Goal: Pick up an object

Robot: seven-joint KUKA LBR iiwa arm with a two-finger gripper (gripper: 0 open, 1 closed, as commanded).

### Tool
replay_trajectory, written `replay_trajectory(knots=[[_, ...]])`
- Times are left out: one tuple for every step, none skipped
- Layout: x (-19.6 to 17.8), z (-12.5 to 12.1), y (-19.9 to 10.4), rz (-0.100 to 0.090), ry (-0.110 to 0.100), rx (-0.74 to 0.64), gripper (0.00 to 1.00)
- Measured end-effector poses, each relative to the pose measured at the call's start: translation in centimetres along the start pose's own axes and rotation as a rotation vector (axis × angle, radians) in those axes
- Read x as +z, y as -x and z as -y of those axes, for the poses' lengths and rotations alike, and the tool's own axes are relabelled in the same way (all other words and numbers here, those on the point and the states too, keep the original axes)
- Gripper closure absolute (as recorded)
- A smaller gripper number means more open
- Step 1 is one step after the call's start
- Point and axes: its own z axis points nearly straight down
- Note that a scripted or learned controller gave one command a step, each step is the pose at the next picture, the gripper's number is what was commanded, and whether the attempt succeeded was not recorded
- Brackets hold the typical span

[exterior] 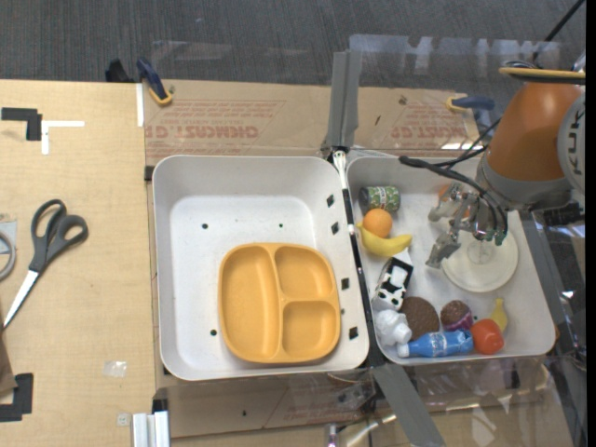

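My gripper (441,234) hangs over the right bin (540,287), near its middle, with the fingers spread open and nothing between them. To its left lie an orange (377,222), a yellow banana (387,243) and a small green can (381,196). A black-and-white toy (395,282) sits below these. Along the bin's front edge lie a white figure (391,327), a brown ball (421,315), a blue bottle (438,345), a purple item (455,314) and a red item (487,335). A white plate (484,270) lies just right of the gripper, partly under the wrist.
The left bin (186,212) holds a yellow divided tray (279,301). Scissors (42,250) lie on the wooden bench at the far left. A cardboard sheet (242,124) lies behind the bins. The arm's orange band (531,133) hangs over the right bin's back right corner.
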Motion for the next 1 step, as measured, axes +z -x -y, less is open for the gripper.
replay_trajectory(knots=[[0.04,-7.33,-1.22,-0.001,-0.002,0.309,0.00]])
